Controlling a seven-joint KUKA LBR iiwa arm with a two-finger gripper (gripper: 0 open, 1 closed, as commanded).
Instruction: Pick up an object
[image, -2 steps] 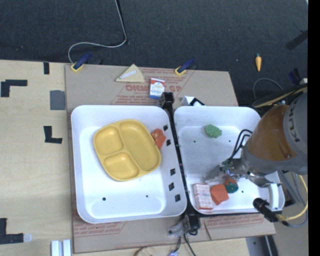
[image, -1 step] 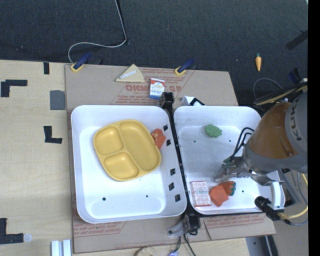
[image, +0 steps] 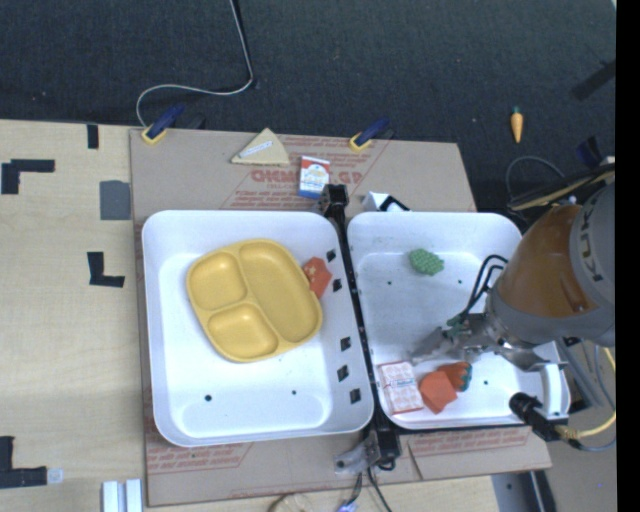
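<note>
Left bin (image: 170, 400): yellow divided plate (image: 253, 298); small red piece (image: 317, 273) touching its right rim. Right bin (image: 500, 228): green lump (image: 426, 262) near the far wall; white card (image: 398, 387) at the near-left corner; orange block (image: 440, 389) just beside it.

Risk — the block lies close to card and near wall; a descent slightly off could clip the card or nudge the block away, closing on nothing.

Arm: enters from the right, wrist bent low over the bin, gripper (image: 462, 338) just above the block — whether spread or pressed together, cannot tell.
</note>
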